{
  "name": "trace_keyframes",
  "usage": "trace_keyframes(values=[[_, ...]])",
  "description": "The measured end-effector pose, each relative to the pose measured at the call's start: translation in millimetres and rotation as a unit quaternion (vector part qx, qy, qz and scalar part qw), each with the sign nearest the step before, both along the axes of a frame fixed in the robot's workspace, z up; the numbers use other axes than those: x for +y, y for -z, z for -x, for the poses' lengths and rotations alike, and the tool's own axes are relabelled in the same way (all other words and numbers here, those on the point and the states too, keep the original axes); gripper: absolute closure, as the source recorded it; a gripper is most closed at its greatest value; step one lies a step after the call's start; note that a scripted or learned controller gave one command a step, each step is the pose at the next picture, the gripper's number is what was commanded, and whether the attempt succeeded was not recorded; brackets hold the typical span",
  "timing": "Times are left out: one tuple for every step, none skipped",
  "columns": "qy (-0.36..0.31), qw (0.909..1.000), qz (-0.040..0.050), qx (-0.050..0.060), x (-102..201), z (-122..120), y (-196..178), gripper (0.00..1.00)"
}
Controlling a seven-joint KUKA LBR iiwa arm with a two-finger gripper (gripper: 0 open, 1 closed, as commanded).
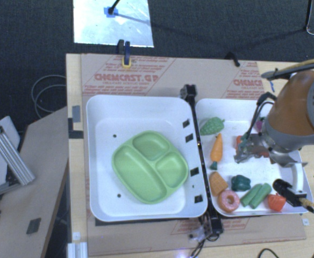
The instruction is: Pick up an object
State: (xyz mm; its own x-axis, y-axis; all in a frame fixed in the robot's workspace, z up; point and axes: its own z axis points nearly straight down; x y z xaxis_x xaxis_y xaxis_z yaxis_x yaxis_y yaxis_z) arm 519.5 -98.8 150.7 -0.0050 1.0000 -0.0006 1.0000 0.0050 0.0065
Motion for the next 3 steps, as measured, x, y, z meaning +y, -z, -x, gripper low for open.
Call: trace_keyframes(values=[[0.000, 1.0000, 0.0002, 0.000, 1.1, -1.2, -43.2, 1.00], [0.000, 1.0000, 0.0001, 0.001, 1.0, -2.9, -75.7, 1.00], [-0.003, 1.0000, -0.0008, 0.002, 62.2, -8.3, -80.4, 1.00]])
